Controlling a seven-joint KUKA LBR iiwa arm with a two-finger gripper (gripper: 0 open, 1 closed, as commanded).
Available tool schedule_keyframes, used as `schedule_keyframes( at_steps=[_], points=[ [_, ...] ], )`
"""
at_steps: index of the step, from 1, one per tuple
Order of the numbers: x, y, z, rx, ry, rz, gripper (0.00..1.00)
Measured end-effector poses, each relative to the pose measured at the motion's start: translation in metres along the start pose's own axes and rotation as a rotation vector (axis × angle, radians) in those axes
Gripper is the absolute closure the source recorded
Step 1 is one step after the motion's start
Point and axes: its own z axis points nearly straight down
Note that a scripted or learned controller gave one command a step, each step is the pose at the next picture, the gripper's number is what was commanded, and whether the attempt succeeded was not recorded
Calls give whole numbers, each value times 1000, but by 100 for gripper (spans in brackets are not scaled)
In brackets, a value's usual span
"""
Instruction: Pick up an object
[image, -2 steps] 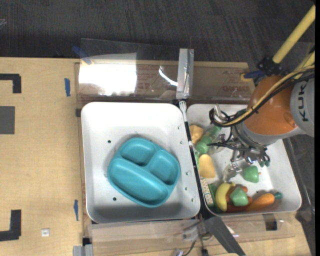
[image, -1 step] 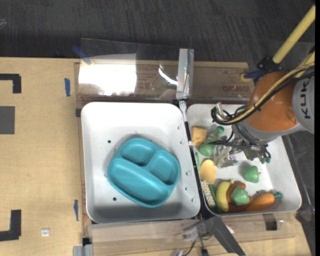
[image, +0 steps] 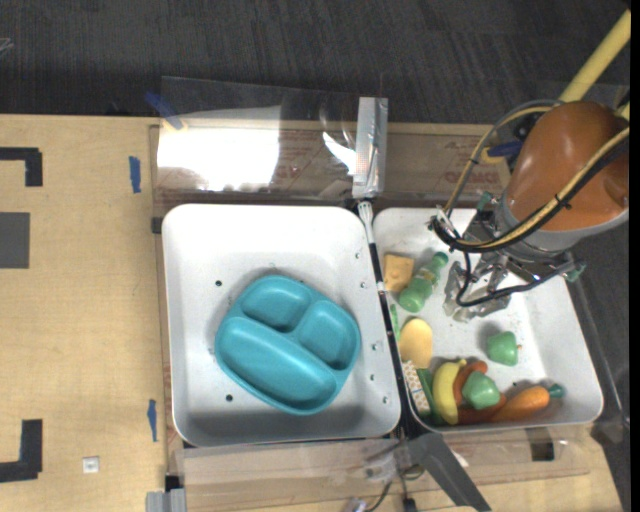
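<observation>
My gripper (image: 468, 300) hangs low over the middle of the right bin (image: 560, 330), under the orange-banded wrist. Nothing shows between its fingers. Just left of it lies a green bottle (image: 421, 284) beside a tan block (image: 398, 270). A yellow lemon-like piece (image: 416, 340) lies below those. A green pepper (image: 503, 347) sits right of and below the gripper. Along the bin's near edge lie a banana (image: 446, 388), a green piece (image: 480, 390) and an orange carrot (image: 522, 402).
The left bin (image: 200, 250) holds a teal divided plate (image: 288, 342). A clear plastic sheet (image: 270, 150) and a metal bracket (image: 370, 145) stand behind the bins. Cables loop from the wrist over the right bin's far side.
</observation>
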Motion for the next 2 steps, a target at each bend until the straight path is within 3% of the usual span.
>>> schedule_keyframes(
  at_steps=[1, 2],
  points=[
    [-46, -69, -85, 5, -3, -42, 100],
    [-68, -58, -52, -6, 3, -125, 100]
  ],
)
